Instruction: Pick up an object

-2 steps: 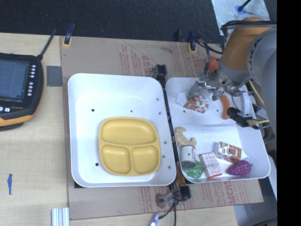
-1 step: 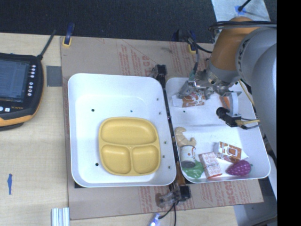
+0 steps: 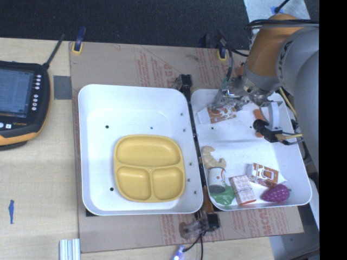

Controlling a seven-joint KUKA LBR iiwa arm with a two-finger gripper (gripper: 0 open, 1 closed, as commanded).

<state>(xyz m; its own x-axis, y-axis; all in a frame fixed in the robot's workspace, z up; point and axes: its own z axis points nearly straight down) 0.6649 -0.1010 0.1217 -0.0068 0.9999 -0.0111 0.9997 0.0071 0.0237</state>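
My gripper (image 3: 227, 97) reaches down into the far end of the right bin (image 3: 295, 156). It hangs just above a small brown-and-white packet (image 3: 221, 113), touching it or nearly so. Whether the packet sits between the fingers is hidden by the wrist. Nearer the front of this bin lie a tan toy figure (image 3: 212, 158), a small can (image 3: 216, 179), a green piece (image 3: 223, 197), a red-and-white box (image 3: 243, 189), an orange-and-white box (image 3: 264, 174) and a purple bunch of grapes (image 3: 276, 193). A small orange item (image 3: 259, 114) lies to the right of the gripper.
The left bin (image 3: 97, 123) holds a yellow divided plate (image 3: 149, 168) toward its front. A teach pendant (image 3: 19, 102) rests on the bench at far left. Blue clamps (image 3: 79, 38) hold the cardboard sheet at the back.
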